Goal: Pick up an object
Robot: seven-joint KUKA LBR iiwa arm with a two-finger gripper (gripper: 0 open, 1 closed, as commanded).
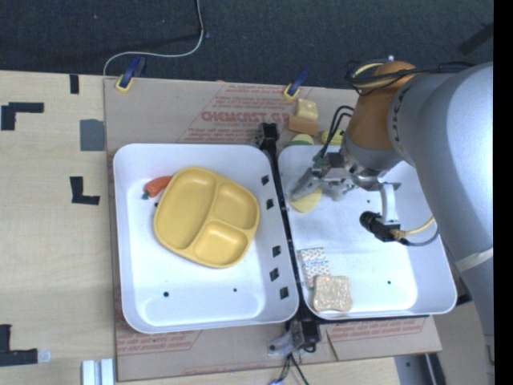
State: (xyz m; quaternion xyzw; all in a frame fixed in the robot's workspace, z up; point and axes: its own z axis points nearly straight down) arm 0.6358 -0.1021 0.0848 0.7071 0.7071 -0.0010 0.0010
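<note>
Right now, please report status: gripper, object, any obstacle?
Gripper low in right bin, at pale yellow object. Grasp unconfirmed. Bin divider close beside.

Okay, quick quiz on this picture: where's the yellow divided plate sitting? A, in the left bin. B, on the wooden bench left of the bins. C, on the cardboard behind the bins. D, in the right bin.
A: the yellow divided plate lies flat inside the left bin, with an orange carrot-like piece poking out by its upper left edge; the arm's gripper is over the right bin.
</note>
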